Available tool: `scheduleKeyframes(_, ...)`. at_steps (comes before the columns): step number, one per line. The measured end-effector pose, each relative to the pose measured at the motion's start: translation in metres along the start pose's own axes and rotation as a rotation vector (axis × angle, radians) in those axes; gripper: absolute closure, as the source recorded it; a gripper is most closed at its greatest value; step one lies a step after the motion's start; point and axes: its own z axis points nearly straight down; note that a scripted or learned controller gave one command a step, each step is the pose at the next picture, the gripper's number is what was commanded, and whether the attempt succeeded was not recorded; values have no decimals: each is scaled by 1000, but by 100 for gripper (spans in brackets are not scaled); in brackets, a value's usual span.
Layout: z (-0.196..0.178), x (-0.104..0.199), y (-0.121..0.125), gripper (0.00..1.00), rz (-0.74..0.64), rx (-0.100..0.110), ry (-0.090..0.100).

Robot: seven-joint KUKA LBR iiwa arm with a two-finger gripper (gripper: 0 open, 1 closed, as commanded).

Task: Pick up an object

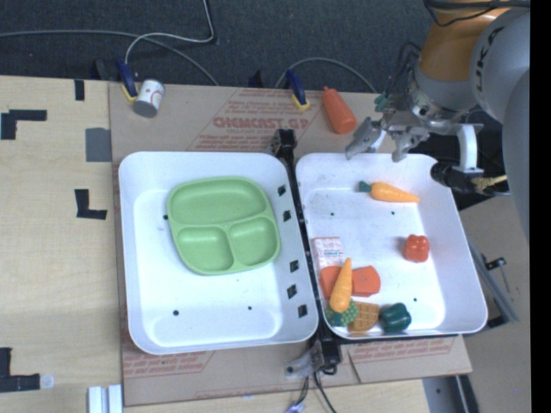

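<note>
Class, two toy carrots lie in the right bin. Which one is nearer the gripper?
The carrot lying alone near the bin's far edge, just below the gripper. The other carrot rests on the pile near the front.

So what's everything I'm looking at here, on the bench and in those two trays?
Bins: two, white, side by side on the bench.
Divided plate: one, green, in the left bin.
Toy carrot: one, orange, near the top of the right bin.
Toy pepper: one, red, at the right side of the right bin.
Toy food pile: several pieces, orange, red, green and yellow, in the lower part of the right bin.
Orange toy: one, on the cardboard above the bins.
Small can: one, white, on the cardboard at upper left.
Arm: one, grey and orange, at upper right.
Gripper: one, grey, fingers spread, above the top edge of the right bin.
</note>
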Motion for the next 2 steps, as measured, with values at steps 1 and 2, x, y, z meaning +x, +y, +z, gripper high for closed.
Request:
scheduleKeyframes(1,41,-55,-12,0,2,1,-2)
scheduleKeyframes(2,147,-101,-32,0,1,-3,-3)
